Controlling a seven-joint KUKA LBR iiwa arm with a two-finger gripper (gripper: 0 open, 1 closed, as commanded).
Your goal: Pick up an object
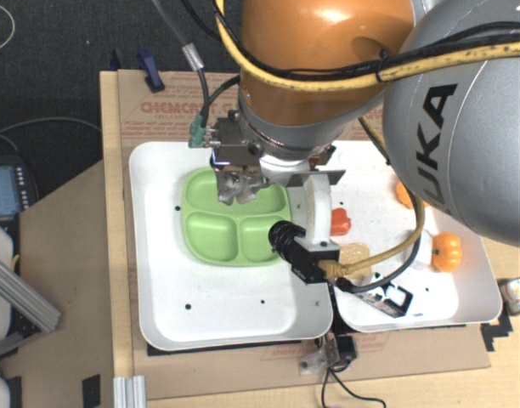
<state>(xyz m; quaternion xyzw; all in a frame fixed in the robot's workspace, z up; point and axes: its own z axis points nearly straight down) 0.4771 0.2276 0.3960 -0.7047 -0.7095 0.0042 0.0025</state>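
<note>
Camera view: the arm (345, 49) enters from the right and covers much of the upper frame, its orange band and grey housing hiding the rear part of both bins. The pincer (237, 189) hangs over the left bin (217, 304), directly above the rear compartments of a green divided plate (226, 228) that lies flat in that bin. The fingertips are seen from above against the plate and blur together; whether they are parted or closed cannot be told, and nothing is visibly held between them. The right bin (447, 300) is partly masked by the arm and a looping cable (387, 262). In it, a small orange pumpkin-shaped item (447, 251) sits near the right wall, a red-orange piece (339, 222) lies just beside the dividing edge, and a tan object (353, 255) lies close below it, partly overlapped by the black cable fitting. Another orange item (403, 195) is mostly hidden behind the arm. Both bins rest on a brown board on the bench (115, 228).
</note>
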